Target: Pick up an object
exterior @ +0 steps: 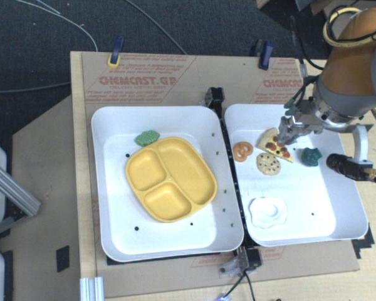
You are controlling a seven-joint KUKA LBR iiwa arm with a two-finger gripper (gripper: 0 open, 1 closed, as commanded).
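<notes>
- Nearest my camera, at the front of the right bin [348, 227], lies a white fried-egg toy [266, 211], flat on the bin floor and well apart from the arm.
- Behind it I see a chocolate-chip cookie [268, 163], a small pretzel [242, 150] close to the bin's left wall, a pizza slice [274, 145] and a dark green lump [311, 156] that I cannot identify.
- Over in the left bin [106, 187] sits a yellow divided plate [170, 178], with a green leafy piece [147, 137] touching its back-left rim.
- As for progress, I judge the pick not yet done: every object I can see rests on a bin floor, and nothing is lifted.
- Coming in from the right, the gripper [288, 132] hangs low over the back of the right bin, directly above the far edge of the pizza slice, so I take that slice as the likely target.
- From this angle I cannot tell the gripper's state, nor whether it touches the slice or only hovers just above it.
- What remains, by my reading, is to secure the slice and raise it clear of the cookie, which lies just beside it.
- Both bins rest on a cardboard-covered surface [175, 80].
</notes>
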